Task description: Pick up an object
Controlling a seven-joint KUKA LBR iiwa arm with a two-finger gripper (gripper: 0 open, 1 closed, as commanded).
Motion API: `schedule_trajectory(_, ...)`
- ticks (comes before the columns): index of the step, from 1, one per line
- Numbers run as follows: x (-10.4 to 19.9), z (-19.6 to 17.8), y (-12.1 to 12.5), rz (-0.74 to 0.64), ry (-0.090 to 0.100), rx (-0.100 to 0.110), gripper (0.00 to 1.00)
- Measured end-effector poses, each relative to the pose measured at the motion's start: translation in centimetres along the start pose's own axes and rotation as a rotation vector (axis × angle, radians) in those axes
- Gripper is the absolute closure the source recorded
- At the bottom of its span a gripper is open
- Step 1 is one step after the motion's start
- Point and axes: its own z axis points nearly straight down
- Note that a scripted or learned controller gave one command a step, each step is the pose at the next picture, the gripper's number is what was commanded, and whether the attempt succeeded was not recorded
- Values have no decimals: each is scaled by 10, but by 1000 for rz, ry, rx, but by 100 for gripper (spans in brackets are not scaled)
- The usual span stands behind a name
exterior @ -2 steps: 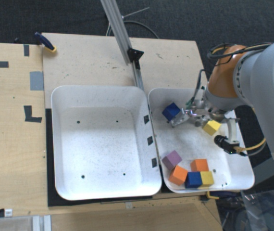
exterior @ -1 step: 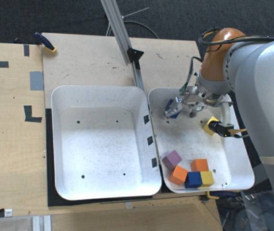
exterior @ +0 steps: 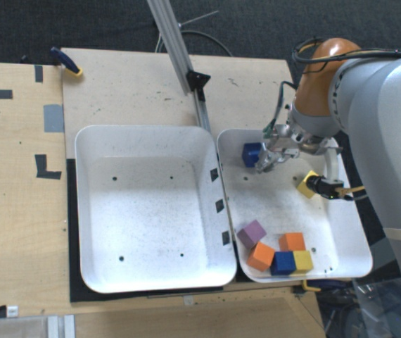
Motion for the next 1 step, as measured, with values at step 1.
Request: schedule_trajectory(1,-2,1,8,6,2,18,100)
